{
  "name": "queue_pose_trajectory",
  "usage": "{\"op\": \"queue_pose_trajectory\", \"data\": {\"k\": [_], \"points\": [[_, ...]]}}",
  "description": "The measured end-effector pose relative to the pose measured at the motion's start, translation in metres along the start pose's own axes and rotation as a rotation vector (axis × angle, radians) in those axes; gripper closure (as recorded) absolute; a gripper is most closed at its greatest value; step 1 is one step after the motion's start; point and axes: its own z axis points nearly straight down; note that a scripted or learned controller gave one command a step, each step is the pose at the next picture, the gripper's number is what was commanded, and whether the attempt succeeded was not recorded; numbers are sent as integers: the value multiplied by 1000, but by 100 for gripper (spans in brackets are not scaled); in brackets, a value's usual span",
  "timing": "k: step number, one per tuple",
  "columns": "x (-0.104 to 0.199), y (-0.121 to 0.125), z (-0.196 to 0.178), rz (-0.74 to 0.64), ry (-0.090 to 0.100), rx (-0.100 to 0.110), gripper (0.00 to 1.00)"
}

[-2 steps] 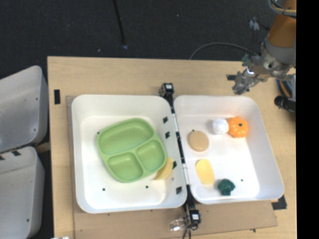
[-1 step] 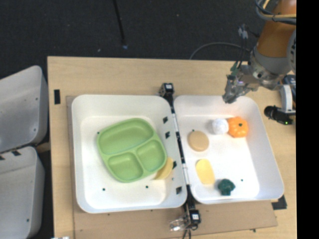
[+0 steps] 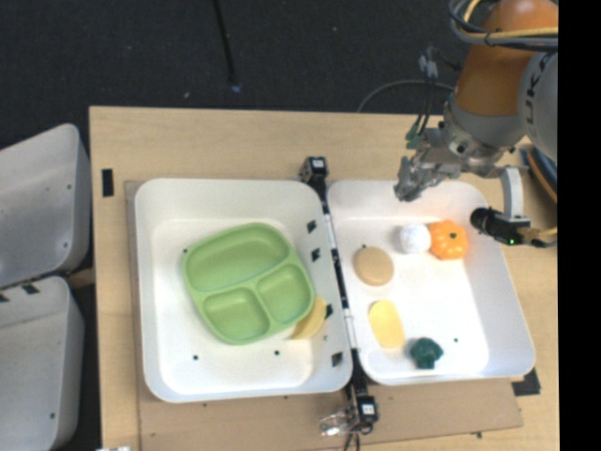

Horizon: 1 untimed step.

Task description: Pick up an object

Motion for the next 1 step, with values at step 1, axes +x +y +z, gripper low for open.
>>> {"op": "queue_pose_trajectory", "data": {"k": [1], "points": [[48, -30, 6, 1, 0, 2, 100]]}}
